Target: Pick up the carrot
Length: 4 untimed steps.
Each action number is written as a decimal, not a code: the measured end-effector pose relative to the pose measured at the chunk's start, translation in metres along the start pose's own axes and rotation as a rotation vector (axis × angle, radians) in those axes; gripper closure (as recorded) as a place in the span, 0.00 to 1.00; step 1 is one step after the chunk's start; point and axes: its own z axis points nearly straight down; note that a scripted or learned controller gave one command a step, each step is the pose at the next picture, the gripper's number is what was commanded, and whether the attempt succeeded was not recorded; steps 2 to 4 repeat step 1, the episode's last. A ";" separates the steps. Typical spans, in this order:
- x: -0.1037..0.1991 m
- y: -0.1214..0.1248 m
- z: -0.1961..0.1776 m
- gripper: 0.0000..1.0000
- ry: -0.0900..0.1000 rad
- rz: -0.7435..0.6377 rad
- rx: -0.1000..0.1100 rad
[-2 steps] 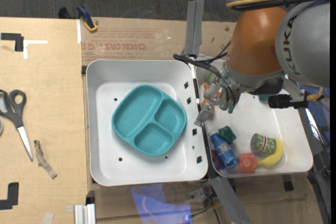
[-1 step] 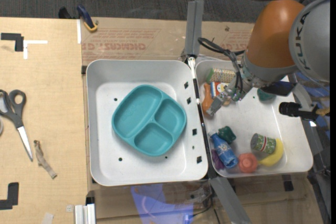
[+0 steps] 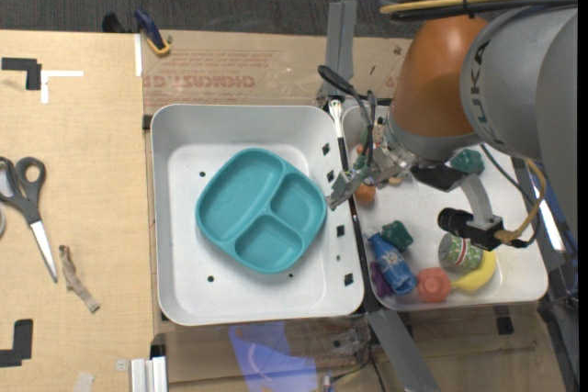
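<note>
The gripper was seen low at the middle of the frame, over the divide between the two bins; how far it was opened could not be told. A small orange piece, taken to be the carrot, was glimpsed just beside the tip, in the right bin near its left wall, mostly hidden. Little free room was left there: a blue bottle, a dark green toy, a red piece and a banana were crowded lower right. More open floor was offered in the left bin, around the teal divided plate. The arm was reached in from the upper right, orange band bent downward.
</note>
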 end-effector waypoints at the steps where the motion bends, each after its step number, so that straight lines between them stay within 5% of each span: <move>1: 0.000 -0.067 0.000 0.00 0.000 0.129 0.001; 4: 0.000 -0.067 0.000 0.00 0.000 0.129 0.001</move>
